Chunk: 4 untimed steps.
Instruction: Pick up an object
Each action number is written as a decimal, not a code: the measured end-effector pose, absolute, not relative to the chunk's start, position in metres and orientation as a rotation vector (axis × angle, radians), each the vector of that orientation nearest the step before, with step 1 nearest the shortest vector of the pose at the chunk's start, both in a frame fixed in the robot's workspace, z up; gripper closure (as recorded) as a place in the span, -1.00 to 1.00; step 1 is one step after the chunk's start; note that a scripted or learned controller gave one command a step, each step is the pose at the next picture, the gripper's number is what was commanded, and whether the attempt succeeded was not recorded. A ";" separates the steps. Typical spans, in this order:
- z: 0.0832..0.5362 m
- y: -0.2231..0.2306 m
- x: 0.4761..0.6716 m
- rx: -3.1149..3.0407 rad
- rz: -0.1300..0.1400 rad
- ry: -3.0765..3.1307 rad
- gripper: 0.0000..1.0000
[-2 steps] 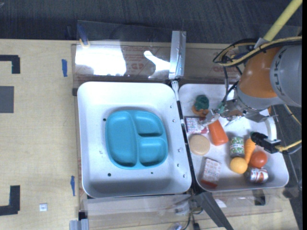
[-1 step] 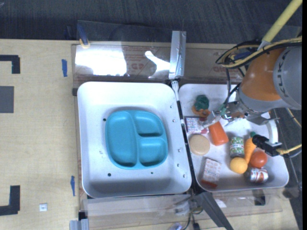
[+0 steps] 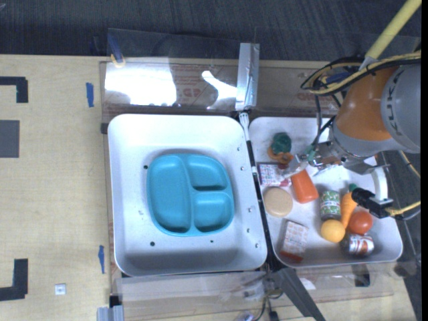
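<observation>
A smooth, glossy blue plastic tray (image 3: 190,194) lies in a matt white bin (image 3: 127,179) on pale wood-grain bench (image 3: 47,199).

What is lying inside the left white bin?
The left white bin holds one blue plastic tray with three compartments, lying flat. Whatever is beneath the tray is covered.

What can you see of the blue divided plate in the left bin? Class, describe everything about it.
The blue divided plate is turquoise, looks like smooth moulded plastic, and has a rounded rectangular outline. Raised ridges split it into three compartments: one large along its left side and two smaller stacked on its right. It lies flat, right way up and slightly askew, roughly in the middle of the left bin. It rests on the bin's white floor and is apart from the walls. All three compartments hold nothing.
</observation>
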State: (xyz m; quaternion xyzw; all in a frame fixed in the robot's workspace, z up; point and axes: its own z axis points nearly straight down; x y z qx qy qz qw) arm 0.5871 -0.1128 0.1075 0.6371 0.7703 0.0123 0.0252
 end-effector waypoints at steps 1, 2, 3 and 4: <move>0.108 -0.116 0.580 1.904 0.038 2.431 -1.00; 0.189 -0.071 0.578 1.810 0.009 2.558 -1.00; 0.091 -0.121 0.565 1.830 0.007 2.538 -1.00; 0.099 -0.119 0.565 1.830 0.009 2.540 1.00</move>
